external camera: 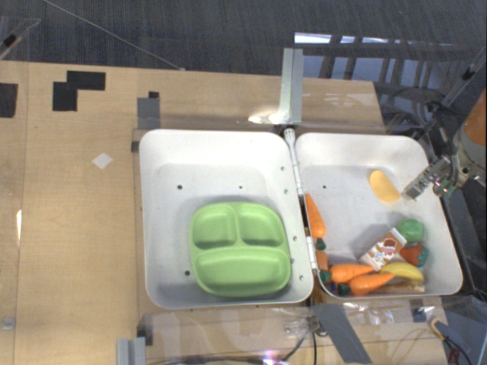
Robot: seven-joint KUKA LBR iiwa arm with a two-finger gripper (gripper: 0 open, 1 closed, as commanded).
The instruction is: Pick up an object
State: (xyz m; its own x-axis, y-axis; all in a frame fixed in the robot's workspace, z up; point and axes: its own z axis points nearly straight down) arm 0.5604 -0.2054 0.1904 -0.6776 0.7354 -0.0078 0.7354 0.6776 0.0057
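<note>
Gripper [423, 182] sits at the right bin's [342, 147] right rim, just beside the yellow piece [384, 186]; can't tell how the jaws stand. That piece lies apart on bare floor, so probably the easiest pick. Carrots [364, 277], banana [404, 271], carton [383, 249] and green piece [411, 230] are jammed in the near corner, poor finger clearance. Left bin [163, 158] holds a green tray [240, 249].
</note>
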